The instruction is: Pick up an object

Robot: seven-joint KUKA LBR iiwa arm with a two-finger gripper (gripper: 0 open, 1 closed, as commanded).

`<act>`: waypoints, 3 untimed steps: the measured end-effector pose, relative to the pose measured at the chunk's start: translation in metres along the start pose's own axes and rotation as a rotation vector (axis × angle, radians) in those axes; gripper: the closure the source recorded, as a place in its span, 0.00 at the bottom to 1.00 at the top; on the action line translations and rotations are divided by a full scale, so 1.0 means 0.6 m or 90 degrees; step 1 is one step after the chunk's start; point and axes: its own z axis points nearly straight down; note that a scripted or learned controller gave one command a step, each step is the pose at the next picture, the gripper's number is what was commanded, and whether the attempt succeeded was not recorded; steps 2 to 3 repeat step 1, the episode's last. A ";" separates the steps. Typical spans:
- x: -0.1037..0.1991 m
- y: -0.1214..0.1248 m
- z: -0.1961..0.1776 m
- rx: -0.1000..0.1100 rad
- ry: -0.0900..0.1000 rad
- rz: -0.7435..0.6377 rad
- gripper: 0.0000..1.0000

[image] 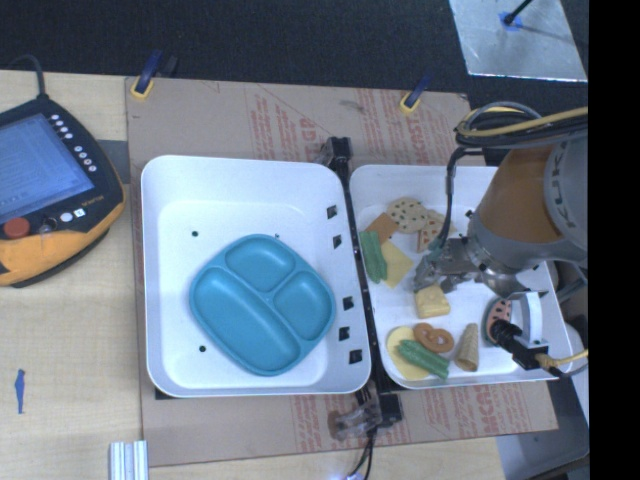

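Camera view, gripper [437, 268] above cheese wedge [432, 302], green bean [372, 256] lying near-vertical

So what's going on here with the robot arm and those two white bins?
A grey and orange robot arm reaches in over the right bin, which holds toy food: a cookie, a green bean, cheese pieces, a pretzel and a cone. Its pincer sits low among the pieces near the cheese; nothing is visibly gripped. The left bin holds a blue divided plate, untouched.
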 end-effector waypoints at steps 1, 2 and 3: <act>0.115 0.018 -0.158 -0.006 0.001 -0.004 1.00; 0.115 0.018 -0.158 -0.006 0.001 -0.004 1.00; 0.115 0.018 -0.158 -0.006 0.001 -0.004 1.00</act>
